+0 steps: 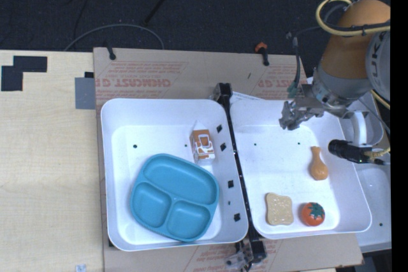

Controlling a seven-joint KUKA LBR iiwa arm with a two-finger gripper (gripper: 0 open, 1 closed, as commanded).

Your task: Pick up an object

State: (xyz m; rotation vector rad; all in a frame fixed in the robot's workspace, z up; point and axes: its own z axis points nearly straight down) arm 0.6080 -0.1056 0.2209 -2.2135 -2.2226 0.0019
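Note:
The right bin (274,137) holds a tan gourd-shaped toy (318,164) near its right side, a slice of toast (279,209) at the front, and an orange-red tomato-like toy (312,214) beside the toast. My gripper (291,118) hangs over the far part of the right bin, up and to the left of the gourd, well apart from it. Nothing shows between its tips. In the left bin (121,130) lies a blue divided plate (174,196), with a small orange-and-white box (203,145) just behind it.
A black divider (231,162) runs between the two bins. Brown cardboard (166,76) lies under and behind the bins. A pale wooden bench top (44,156) stretches to the left. The arm's grey and orange body (350,48) looms over the right bin's far right corner.

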